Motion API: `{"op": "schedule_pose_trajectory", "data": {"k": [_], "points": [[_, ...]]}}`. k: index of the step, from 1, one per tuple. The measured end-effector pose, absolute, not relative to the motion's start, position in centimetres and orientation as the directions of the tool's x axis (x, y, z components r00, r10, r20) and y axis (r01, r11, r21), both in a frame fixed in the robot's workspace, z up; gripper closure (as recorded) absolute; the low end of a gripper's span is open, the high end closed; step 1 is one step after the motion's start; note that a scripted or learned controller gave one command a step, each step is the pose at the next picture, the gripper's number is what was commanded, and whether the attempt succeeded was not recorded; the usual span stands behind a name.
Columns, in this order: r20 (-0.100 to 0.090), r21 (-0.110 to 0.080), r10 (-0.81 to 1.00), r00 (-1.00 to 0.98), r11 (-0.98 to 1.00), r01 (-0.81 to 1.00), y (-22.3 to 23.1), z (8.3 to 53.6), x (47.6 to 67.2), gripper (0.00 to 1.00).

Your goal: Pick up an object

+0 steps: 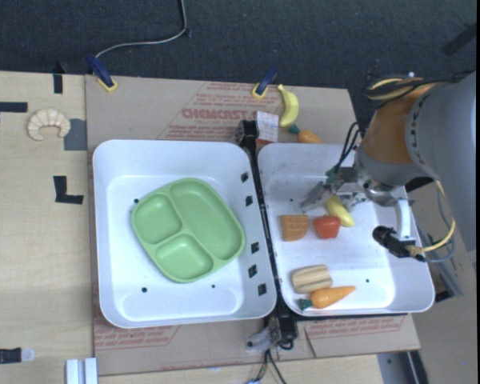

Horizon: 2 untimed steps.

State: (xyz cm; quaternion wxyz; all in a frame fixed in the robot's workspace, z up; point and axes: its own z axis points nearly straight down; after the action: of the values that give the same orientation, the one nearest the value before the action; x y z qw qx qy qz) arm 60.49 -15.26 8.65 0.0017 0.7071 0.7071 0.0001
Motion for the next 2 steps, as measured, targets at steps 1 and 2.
{"op": "schedule_pose_trajectory", "data": {"k": [1,2], "points": [[-0.003,0.006,1.000,-0.001,0.001,1.000,-16.08,8.70,58.08,0.00],[-0.004,0.007,1.000,-0.001,0.001,1.000,-16.10,9.66,58.10,1.00]]}}
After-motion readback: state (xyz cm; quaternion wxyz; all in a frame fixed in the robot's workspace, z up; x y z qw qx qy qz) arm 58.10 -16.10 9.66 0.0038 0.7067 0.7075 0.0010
